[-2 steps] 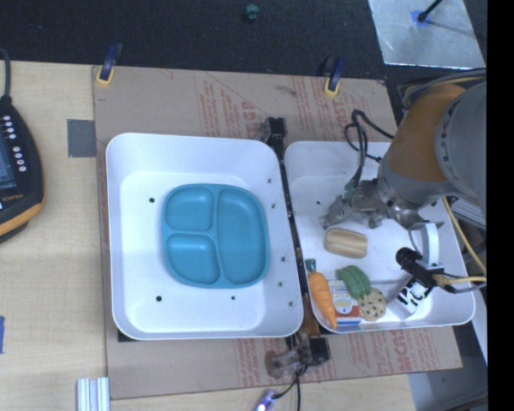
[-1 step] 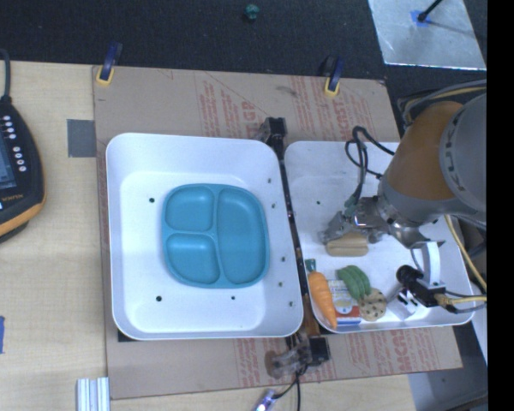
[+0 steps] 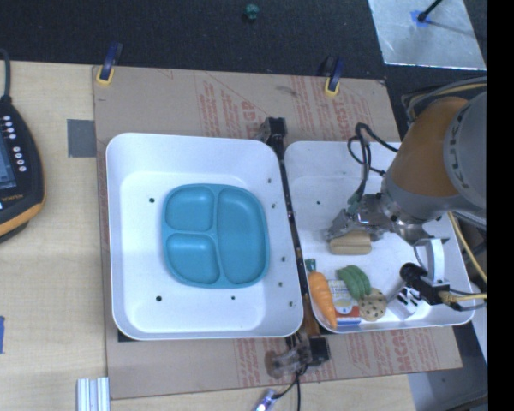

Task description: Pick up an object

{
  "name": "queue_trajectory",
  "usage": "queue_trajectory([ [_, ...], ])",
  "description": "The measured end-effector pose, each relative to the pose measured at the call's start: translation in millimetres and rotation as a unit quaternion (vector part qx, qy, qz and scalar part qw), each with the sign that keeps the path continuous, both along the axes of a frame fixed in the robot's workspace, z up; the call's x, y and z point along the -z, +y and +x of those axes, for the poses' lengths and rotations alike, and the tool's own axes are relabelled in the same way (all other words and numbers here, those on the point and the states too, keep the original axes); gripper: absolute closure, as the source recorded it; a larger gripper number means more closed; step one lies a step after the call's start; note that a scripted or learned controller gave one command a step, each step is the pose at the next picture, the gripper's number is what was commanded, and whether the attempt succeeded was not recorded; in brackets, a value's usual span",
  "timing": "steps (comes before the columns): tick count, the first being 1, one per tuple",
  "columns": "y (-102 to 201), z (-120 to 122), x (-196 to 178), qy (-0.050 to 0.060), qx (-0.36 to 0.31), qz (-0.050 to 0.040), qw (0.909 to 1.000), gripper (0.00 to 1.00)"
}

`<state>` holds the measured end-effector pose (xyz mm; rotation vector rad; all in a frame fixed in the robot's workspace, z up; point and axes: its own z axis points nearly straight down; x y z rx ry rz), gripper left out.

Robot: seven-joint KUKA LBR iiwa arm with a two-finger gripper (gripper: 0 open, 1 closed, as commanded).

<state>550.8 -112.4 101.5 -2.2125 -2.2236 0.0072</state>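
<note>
Single camera, fixed above surface (image 3: 43, 315), looking down at slight slant. Far edge of surface toward frame top, dark floor beyond; near edge toward bottom. Moderate distance: both bins fit whole in frame, left bin (image 3: 128, 229) near centre, right bin (image 3: 317, 169) toward right. Arm (image 3: 437, 157) enters from right edge, partly cropped there. Pendant (image 3: 4, 169) cut by left edge. Cardboard sheet (image 3: 206, 101) under bins almost wholly in frame. No second view, so no overlap.

Robotics lab bench. Cardboard sheet (image 3: 240, 101) clamped to a wooden table (image 3: 34, 315) at frame top; teach pendant (image 3: 4, 174) at left edge; two white bins (image 3: 128, 229) centre; toy food lower right.
</note>
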Motion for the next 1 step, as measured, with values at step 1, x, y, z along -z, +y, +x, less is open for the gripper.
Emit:
queue_trajectory([
  [1, 56.0, 19.3, -90.8, -0.003, 0.000, 0.0005, 1.0000, 1.00],
])
